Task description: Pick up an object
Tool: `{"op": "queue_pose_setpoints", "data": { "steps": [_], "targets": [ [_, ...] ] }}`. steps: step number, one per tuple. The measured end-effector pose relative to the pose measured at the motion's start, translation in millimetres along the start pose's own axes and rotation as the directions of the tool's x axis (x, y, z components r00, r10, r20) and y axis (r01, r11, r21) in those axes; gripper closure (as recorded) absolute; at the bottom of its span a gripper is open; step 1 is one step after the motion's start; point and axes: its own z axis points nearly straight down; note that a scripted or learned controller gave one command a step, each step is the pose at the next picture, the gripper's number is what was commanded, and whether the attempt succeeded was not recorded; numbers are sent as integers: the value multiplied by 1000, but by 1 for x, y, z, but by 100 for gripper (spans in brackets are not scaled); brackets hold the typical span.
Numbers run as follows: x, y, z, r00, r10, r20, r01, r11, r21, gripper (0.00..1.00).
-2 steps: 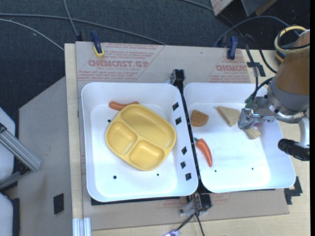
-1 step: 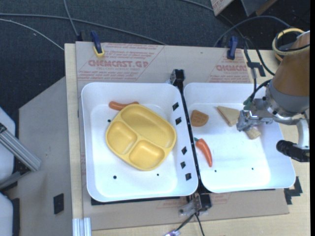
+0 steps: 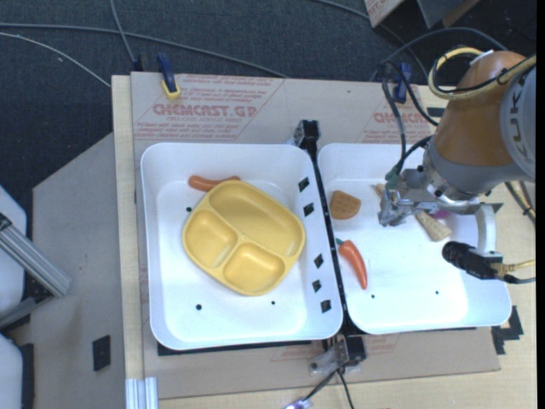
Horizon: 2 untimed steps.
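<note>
The gripper hangs over the right bin, near its upper middle; can't tell how far open it is or whether it has hold of anything (the wrist hides most of it). Nearest candidates: a tan round piece just to its left, and a cork-like piece just to its right, partly under the arm. The red pepper lies below-left, long axis running diagonally. The left bin has a yellow divided plate covering part of an orange item.
</note>
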Motion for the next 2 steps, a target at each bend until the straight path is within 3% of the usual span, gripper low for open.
{"op": "queue_pose_setpoints", "data": {
  "steps": [2],
  "targets": [
    [122, 3, -7, 1000, 0, 1, 0, 1000, -2, 100]
  ]
}}
